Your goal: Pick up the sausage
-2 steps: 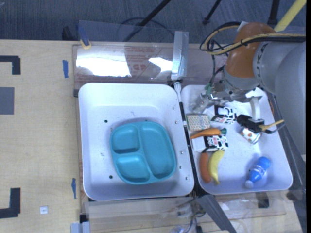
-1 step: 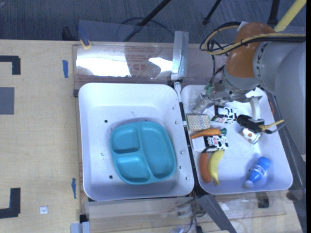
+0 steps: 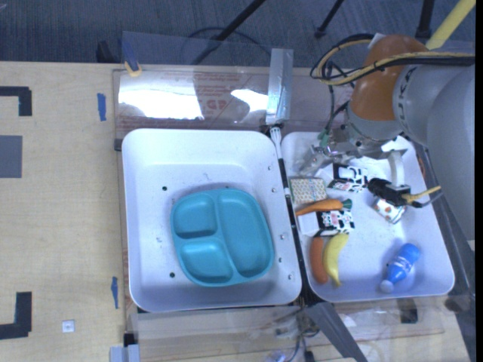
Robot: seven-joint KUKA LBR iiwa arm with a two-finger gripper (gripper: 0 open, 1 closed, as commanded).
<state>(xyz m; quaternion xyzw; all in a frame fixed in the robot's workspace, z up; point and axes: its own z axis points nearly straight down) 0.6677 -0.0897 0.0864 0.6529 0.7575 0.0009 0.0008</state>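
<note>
The sausage (image 3: 318, 265) is a short reddish-brown link in the right bin (image 3: 438, 277). It lies at the bin's front left, touching the left side of a yellow banana (image 3: 334, 256). My gripper (image 3: 327, 151) hangs over the back left of the same bin. It is well behind the sausage and holds nothing that I can see.
Between gripper and sausage lie a tan waffle square (image 3: 307, 189), an orange carrot (image 3: 323, 206) and two cow-patterned pieces (image 3: 335, 220) (image 3: 349, 176). A blue bottle (image 3: 400, 266) lies front right. The left bin (image 3: 143, 164) holds a blue divided plate (image 3: 221, 234).
</note>
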